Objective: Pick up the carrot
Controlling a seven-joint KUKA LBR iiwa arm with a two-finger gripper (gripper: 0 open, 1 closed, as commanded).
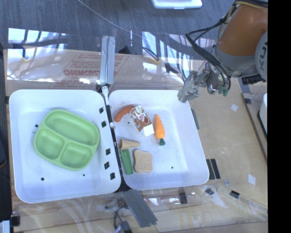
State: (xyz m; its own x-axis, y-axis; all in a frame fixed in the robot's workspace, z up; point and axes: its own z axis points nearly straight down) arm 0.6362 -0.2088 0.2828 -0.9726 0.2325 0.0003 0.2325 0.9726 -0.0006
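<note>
The arm [241,34] is cut off by the top edge, so most of it is lost from sight. Its gripper [188,91], just past the far right corner of the right bin [193,150], is too small and blurry to read. Above the arm, a white thing [176,3] is cut by the top edge too. The print on the small wrapper [141,117] beside the carrot [158,127] is too tiny to read.

A single fixed camera looks down at a slant from above the bench, far enough back to frame both shallow white plastic bins [18,136] side by side. The grey arm with its orange band [243,32] enters from the frame's upper right, while dark carpeted floor [54,13] runs along the top edge.
</note>
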